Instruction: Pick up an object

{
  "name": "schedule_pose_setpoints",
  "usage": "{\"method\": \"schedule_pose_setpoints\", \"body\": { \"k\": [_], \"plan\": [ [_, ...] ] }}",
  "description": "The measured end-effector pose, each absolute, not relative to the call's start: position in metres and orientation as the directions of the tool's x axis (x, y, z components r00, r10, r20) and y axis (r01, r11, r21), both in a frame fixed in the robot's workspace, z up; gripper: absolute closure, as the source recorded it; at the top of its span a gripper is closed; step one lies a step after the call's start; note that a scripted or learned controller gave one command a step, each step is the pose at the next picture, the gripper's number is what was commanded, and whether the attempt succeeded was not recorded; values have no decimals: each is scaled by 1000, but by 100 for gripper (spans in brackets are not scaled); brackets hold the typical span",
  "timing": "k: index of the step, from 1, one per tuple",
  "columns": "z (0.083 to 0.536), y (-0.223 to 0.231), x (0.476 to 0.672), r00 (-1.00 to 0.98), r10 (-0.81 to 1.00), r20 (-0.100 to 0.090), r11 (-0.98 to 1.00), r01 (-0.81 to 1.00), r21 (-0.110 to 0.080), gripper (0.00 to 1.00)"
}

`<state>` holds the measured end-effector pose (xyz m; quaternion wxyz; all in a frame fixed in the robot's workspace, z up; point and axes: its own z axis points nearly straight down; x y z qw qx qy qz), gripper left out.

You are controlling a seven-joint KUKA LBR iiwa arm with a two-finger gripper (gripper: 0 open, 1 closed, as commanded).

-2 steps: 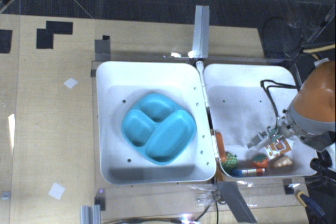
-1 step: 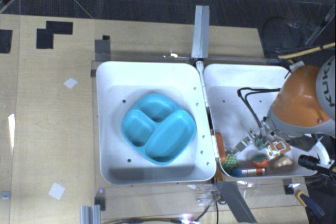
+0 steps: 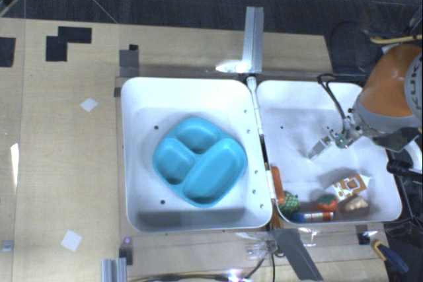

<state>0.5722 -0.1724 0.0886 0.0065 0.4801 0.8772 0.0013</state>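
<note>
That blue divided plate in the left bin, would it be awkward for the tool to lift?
Probably. The blue divided plate looks like stiff moulded plastic, so it should keep its shape and seem light. Its smooth, rounded rim may slip between fingers. It lies flat in the left bin, so it seems unlikely to roll or tip.

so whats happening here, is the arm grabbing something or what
A grey and orange robot arm reaches into the right bin, its hand hovering over bare bin floor with nothing in it. Small items lie piled along that bin's near edge. The left bin holds a blue divided tray.
</note>
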Motion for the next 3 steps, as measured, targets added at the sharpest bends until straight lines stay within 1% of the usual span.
{"method": "schedule_pose_setpoints", "body": {
  "k": [1, 2, 3],
  "plan": [
    [106, -145, 523, -506, 863, -3, 506, 863, 4, 0],
    [89, -195, 491, -521, 854, -11, 521, 854, 9, 0],
    [90, -170, 491, -583, 812, -14, 583, 812, 9, 0]
  ]
}}
